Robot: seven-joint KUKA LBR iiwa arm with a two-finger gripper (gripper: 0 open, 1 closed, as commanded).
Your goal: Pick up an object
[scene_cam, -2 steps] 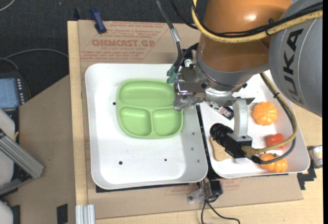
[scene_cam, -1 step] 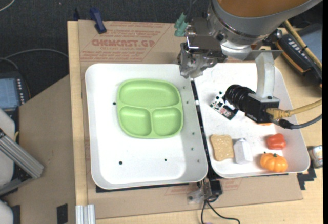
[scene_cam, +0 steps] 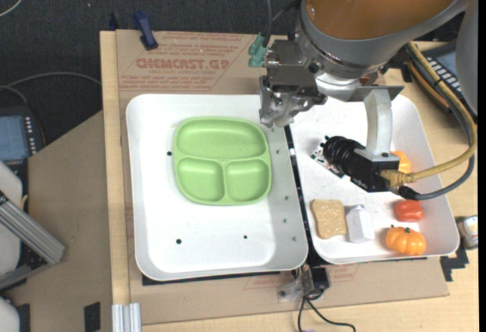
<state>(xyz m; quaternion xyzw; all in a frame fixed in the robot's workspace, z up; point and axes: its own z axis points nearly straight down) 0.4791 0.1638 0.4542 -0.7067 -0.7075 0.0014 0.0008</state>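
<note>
- Camera view has the end effector low over the seam where the two bins meet, toward their far side; whether it is apart or together I cannot tell (the wrist body hides its tip), and nothing shows clamped in it
- nearest thing: the green divided plate in the left bin, its far right corner just beside the end effector, the rest spreading away to the view's left and nearer edge; its longer side runs across the bin
- further out, in the right bin, the small things sit well apart from the end effector, toward the near right: a bread slice, a white block just beside it, a red piece, an orange pumpkin
- my judgement: the plate's rim is the closest pick, a short shift left; the small things need a longer reach right and nearer
</note>
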